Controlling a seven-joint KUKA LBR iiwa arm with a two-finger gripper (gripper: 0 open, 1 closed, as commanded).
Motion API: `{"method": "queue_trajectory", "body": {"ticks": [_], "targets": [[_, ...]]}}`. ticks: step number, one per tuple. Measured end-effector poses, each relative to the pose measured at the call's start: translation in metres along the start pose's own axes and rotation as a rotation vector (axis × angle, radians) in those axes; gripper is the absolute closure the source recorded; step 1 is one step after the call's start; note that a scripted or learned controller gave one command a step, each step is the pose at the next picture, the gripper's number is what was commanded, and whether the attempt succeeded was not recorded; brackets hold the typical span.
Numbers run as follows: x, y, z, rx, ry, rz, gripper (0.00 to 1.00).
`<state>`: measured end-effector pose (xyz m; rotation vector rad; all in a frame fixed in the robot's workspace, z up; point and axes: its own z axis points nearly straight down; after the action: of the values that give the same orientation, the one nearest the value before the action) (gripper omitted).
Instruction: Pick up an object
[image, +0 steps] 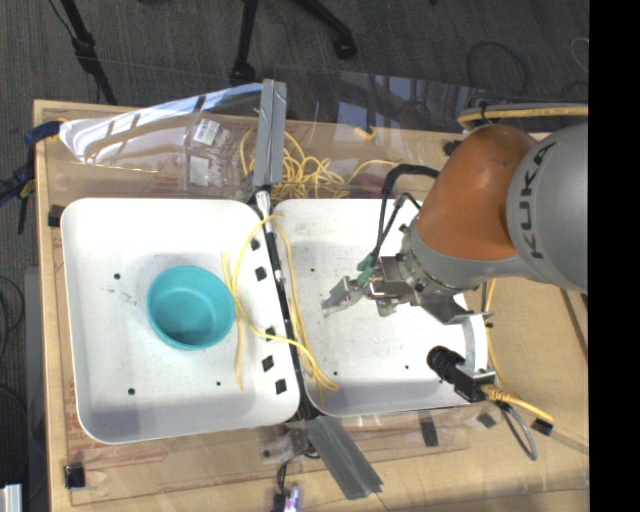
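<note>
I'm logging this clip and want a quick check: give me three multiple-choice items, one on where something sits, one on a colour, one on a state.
1. Where is the bowl?
A. In the left bin
B. In the right bin
C. On the bench outside the bins

2. What colour is the bowl?
A. Red
B. Teal
C. Black

3. How does the bowl sit?
A. Upside down
B. On its side
C. Upright, opening facing up

Answers:
1. A, it rests on the floor of the left bin, while the gripper is over the right bin.
2. B, its whole surface is teal.
3. C, the rim and hollow inside face the camera.
</note>
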<state>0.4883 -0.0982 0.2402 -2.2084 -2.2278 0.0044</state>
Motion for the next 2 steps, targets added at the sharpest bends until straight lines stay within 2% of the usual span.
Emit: {"method": "queue_trajectory", "body": {"ticks": [1,2], "targets": [[0.010,-0.011,0.050,-0.001,-0.001,-0.022,0.00],[0.003,-0.008,0.095,-0.018,-0.006,-0.046,0.00]]}}
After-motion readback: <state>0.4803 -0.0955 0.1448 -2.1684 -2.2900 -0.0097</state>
